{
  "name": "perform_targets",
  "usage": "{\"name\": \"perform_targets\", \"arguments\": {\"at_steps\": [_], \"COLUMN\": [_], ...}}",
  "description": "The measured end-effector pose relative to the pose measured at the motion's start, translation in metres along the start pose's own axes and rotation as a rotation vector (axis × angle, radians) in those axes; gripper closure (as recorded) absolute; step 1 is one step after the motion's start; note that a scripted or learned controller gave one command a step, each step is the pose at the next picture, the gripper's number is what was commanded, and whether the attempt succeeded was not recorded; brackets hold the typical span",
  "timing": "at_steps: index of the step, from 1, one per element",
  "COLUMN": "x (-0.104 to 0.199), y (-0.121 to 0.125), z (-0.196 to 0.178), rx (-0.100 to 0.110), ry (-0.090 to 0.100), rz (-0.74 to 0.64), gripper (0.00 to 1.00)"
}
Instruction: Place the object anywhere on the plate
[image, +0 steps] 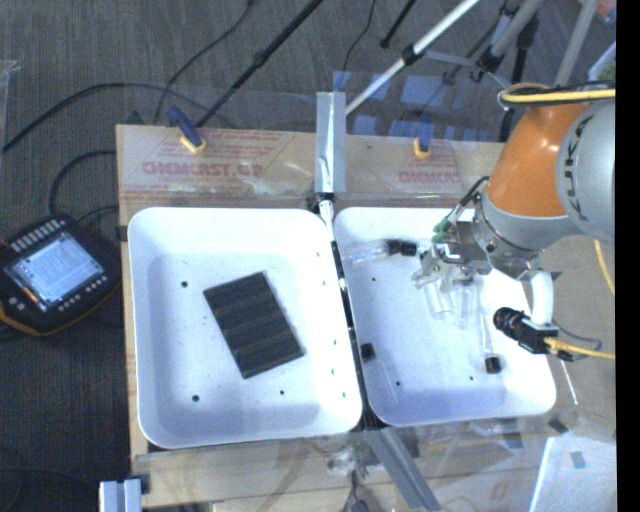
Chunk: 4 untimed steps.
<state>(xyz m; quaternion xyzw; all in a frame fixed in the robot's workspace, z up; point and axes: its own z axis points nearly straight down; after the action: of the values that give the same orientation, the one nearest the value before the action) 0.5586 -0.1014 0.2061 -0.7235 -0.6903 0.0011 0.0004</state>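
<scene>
Tool poised over the right bin, plate waiting in the left

The tool (452, 290) is hung low above the right bin (400, 385); its spread cannot be told. The dark ridged plate (253, 323) is laid aslant in the left bin (160, 260), presumably as the target.

From my station the feed looks evenly lit from above, cool and slightly bluish. Both white bins (150, 300) come through bright, close to washed out along their rims, with soft grey shading inside the walls. The dark ridged plate (254, 323) throws almost no shadow. The arm (560, 170) is soft and a little smeared, and the clear gripper (447, 285) beneath it blurs into the bin floor. The picture is grainy and low in detail, and the floor around the bench sits dim.
</scene>
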Motion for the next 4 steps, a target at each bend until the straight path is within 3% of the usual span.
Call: {"name": "perform_targets", "arguments": {"at_steps": [1, 2, 3, 4], "x": [0.069, 0.166, 0.208, 0.24], "y": [-0.001, 0.038, -0.015, -0.058], "z": [0.01, 0.023, -0.092, -0.088], "rx": [0.0, -0.001, -0.003, -0.001], "ry": [0.0, 0.001, 0.0, 0.001], "rz": [-0.194, -0.771, -0.793, -0.974], "gripper": [1.0, 1.0, 1.0, 1.0]}}
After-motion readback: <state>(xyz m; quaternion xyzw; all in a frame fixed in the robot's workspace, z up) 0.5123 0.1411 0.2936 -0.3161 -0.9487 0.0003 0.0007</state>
